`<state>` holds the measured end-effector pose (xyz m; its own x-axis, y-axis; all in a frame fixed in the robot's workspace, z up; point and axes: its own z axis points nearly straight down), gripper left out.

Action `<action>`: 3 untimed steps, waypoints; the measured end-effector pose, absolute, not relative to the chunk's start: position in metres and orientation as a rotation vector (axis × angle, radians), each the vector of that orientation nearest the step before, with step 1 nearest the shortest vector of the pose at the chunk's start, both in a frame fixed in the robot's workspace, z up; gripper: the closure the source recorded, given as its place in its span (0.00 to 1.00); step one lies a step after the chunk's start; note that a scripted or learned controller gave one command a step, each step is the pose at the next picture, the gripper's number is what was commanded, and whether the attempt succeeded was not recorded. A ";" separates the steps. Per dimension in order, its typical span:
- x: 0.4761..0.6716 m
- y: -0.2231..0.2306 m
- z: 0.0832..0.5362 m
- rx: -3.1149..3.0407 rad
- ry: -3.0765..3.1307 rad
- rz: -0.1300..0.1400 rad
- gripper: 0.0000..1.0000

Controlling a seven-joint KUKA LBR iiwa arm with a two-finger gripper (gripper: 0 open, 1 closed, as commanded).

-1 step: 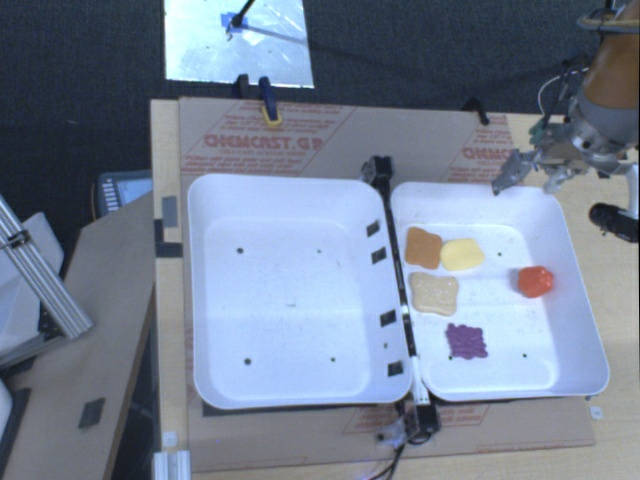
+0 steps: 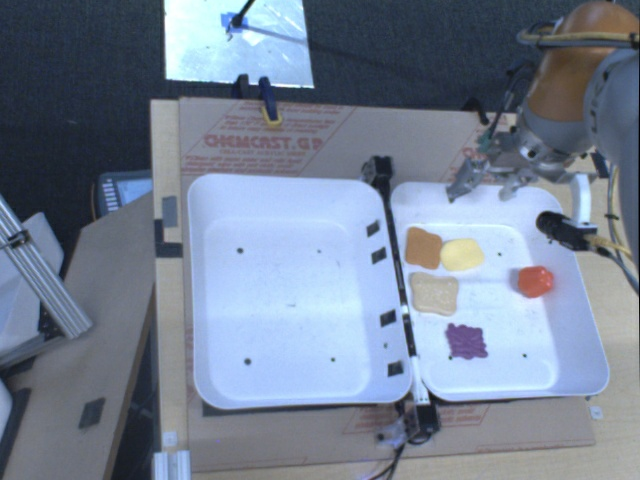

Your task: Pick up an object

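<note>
We find the tool (image 2: 487, 181) spread open and empty above the right bin's (image 2: 580, 368) far rim, beyond the orange piece (image 2: 424, 248) and yellow piece (image 2: 462, 255).

Even, bright overhead lighting; white bins (image 2: 290, 298) near overexposed. Foil sheet (image 2: 238, 28) at top shows glare. Shadows soft and faint. Slight softness overall, image grainy against dark backdrop.
</note>
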<state>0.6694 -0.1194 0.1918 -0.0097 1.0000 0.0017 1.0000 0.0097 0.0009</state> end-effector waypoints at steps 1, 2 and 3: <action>0.663 -0.094 0.333 -2.222 -2.241 -0.019 0.00; 0.593 -0.125 0.456 -2.233 -2.229 -0.013 0.00; 0.619 0.020 0.493 -2.202 -2.244 -0.015 0.00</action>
<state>0.6189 0.0198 0.4931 -0.0187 0.9998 0.0047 0.9998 0.0187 0.0086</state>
